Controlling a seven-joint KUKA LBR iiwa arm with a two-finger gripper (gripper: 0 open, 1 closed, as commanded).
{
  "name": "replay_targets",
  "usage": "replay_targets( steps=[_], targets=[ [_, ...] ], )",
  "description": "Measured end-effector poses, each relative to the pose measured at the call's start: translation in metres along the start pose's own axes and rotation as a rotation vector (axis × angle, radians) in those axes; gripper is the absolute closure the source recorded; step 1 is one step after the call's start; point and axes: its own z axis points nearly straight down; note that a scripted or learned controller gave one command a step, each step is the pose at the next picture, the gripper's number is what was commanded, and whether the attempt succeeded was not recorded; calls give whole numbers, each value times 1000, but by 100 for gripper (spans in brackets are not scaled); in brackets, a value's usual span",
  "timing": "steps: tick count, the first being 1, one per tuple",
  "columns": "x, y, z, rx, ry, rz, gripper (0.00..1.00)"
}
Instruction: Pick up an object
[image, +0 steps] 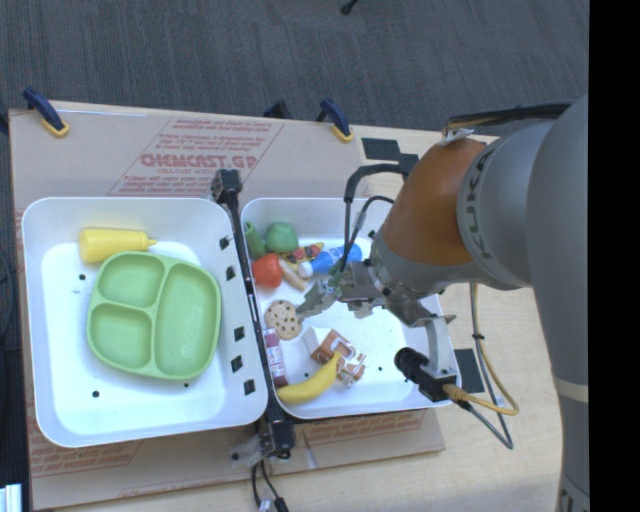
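The arm (470, 210) reaches in over the right bin (300, 208), its claw (322, 297) low among the clutter there. The claw's fingers look spread, with nothing caught between them. A cookie (283, 319) lies just beside the fingertips, toward the divider. A red ball (266, 270) sits just above that, near the claw. A banana (309, 384) rests along the bin's near wall, with a small patterned box (337, 353) just above it. A green toy (281, 237) and a blue bottle (327, 261) sit further back. In the left bin (40, 330) a green divided plate (155, 314) lies with a yellow squeeze bottle (114, 243) beside it.
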Motion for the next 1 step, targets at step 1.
replay_targets(
  steps=[1],
  targets=[
    [-17,42,98,-5,-2,0,0]
  ],
)
